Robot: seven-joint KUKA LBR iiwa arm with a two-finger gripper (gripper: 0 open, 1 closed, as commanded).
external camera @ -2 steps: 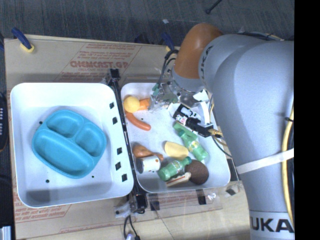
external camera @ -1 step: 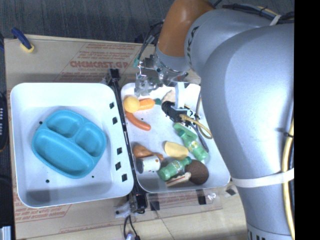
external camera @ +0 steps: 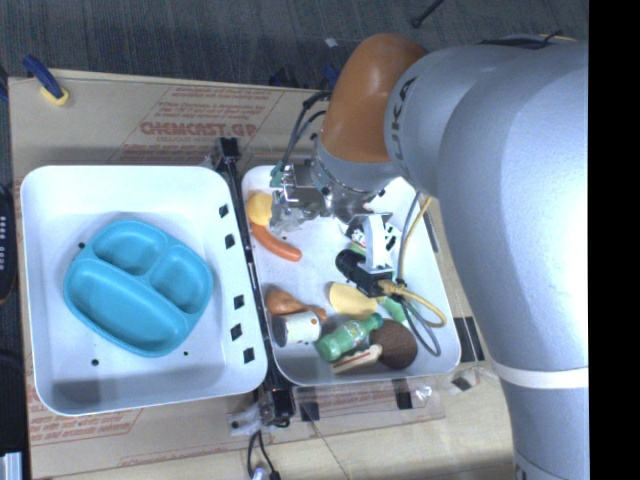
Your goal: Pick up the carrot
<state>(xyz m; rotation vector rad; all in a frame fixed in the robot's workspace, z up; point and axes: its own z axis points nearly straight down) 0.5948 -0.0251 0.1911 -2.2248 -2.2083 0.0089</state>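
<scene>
The gripper (external camera: pixel 285 200) hangs low in the right bin (external camera: pixel 432 268), and I cannot tell how it is set or whether it touches anything. One orange carrot (external camera: pixel 275 241) lies just below it, beside one yellow piece; further below sit one green bottle (external camera: pixel 348 337) and one brown ball. One blue divided plate (external camera: pixel 138 285) lies well to its left.

Two white bins full of toy things

The shallow white left bin (external camera: pixel 40 268) holds a blue plastic plate with three sections (external camera: pixel 138 285) in its middle. Along the near edge of the shallow white right bin (external camera: pixel 452 343) lie a green plastic bottle (external camera: pixel 347 337), a round brown ball (external camera: pixel 397 345) and a small white cup (external camera: pixel 297 327). A pale yellow lump (external camera: pixel 259 208) sits near that bin's far left corner.
</scene>
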